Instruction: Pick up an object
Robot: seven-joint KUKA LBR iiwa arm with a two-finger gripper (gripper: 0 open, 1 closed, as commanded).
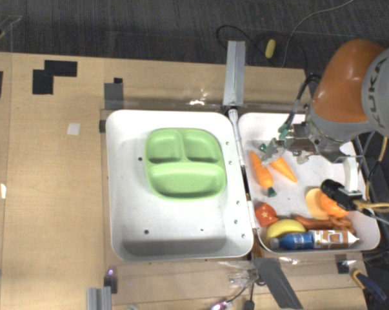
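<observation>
Carrots [271, 171] lie in the right bin [373, 237], two of them just beside and below the fingers [269, 148], which look slightly parted with nothing between them. To grip well, I would judge it best to lower straight over one carrot, span its narrow width, and stay clear of its neighbour. More toys crowd the near wall; a green plate [184, 162] fills the left bin [126, 192].

Green divided plate [184, 162] in the left bin [126, 237], two carrots [271, 170] right of it, arm [349, 95] above them
</observation>
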